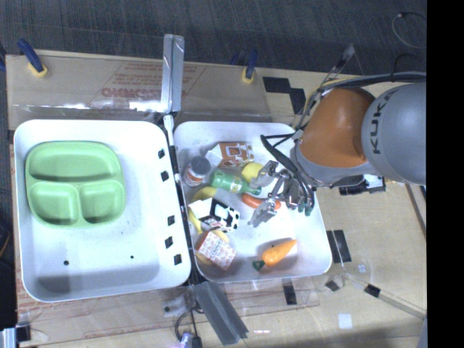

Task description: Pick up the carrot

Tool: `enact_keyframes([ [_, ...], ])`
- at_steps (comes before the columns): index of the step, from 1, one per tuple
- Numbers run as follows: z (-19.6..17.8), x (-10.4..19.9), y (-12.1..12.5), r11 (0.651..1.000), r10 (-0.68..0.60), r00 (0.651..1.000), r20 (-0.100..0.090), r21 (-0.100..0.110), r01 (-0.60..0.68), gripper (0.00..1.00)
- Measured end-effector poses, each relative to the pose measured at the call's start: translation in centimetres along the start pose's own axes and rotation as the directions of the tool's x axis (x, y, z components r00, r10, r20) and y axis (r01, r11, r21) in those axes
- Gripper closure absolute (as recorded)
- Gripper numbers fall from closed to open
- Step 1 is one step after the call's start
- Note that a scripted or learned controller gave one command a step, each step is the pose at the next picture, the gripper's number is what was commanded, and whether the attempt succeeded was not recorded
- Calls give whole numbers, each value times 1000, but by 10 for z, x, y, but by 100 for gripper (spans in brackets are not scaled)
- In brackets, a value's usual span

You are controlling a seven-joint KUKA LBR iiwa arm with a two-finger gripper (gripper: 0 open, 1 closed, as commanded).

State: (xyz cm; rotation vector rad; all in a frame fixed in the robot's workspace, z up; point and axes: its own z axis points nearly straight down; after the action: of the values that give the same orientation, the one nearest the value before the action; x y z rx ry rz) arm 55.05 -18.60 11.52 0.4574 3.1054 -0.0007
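**Claw over the clutter, carrot waiting below**

The carrot [278, 252] lies alone near the front wall of the right bin [319, 256], at about five o'clock from the bin's middle, its green stub pointing left. The gripper [279, 198] hovers just above it at twelve o'clock, over a red toy [254, 200]; I cannot tell whether the claw is open or closed. To my eye it should slide toward six o'clock, straddle the carrot's thick middle across its width, then drop.

Carrot [278, 253] near the right bin's [319, 256] front edge, tool [279, 198] just above it, apart.
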Motion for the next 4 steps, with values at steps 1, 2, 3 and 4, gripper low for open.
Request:
enact_keyframes([
  [1, 21, 47, -37, 995, 103, 995, 1, -1, -103, 0],
  [2, 11, 45, -36, 995, 98, 995, 3, -2, -98, 100],
  [3, 11, 45, -36, 995, 99, 995, 4, -2, -99, 0],
  [4, 0, 45, -35, 995, 95, 995, 5, -2, -95, 100],
])
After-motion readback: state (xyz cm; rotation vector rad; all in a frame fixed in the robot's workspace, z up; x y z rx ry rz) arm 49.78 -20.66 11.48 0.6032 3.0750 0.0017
